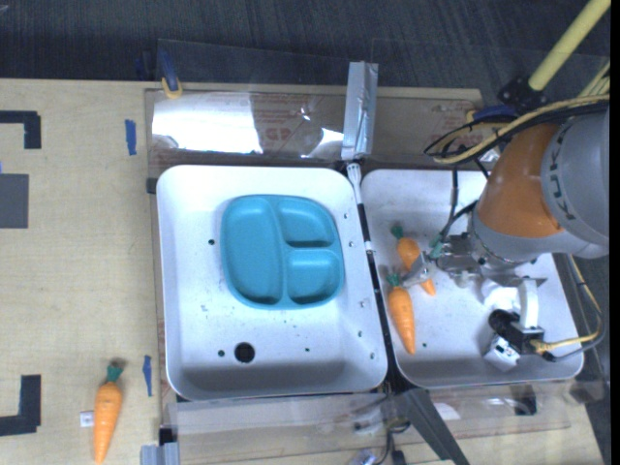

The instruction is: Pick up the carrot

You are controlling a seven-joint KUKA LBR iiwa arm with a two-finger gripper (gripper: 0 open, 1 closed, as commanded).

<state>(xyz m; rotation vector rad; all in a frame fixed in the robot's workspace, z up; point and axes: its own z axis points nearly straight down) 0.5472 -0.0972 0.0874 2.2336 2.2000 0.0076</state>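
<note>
Fingers, spread unreadable, hang beside two carrots in the right bin, arm bent overhead.

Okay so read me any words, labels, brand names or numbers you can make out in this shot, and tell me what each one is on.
No text reads clearly anywhere.
Clear panel behind the left bin: faint reddish print, too blurred to read.
Small white tag beside the carrot on the bench: too small to read.
Blue divided tray, carrots in the right bin and arm: no visible lettering.
</note>
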